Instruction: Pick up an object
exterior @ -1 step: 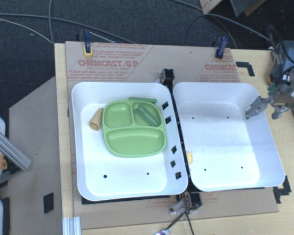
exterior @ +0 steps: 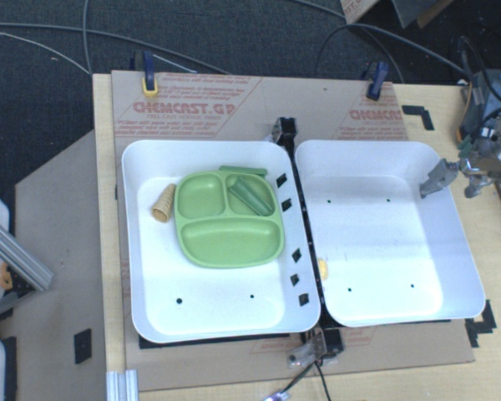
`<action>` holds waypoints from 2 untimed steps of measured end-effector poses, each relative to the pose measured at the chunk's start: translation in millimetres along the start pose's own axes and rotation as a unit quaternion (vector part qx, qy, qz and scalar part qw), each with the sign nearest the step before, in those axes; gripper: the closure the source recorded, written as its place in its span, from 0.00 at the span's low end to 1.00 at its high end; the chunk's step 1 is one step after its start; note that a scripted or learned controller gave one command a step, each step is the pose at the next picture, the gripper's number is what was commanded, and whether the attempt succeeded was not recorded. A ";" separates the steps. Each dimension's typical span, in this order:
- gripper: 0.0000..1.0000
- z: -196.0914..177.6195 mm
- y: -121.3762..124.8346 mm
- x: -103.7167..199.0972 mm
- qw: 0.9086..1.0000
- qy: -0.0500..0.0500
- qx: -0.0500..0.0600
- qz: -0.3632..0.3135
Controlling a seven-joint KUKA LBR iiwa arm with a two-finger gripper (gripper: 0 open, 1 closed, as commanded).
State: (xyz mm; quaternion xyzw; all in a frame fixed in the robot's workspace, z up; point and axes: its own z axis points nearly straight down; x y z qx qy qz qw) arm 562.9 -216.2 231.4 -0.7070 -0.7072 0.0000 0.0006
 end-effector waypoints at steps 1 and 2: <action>0.00 45.4 -1.7 -1.3 1.000 0.001 0.002 0.000; 0.00 87.8 -2.4 0.2 1.000 0.001 0.003 0.000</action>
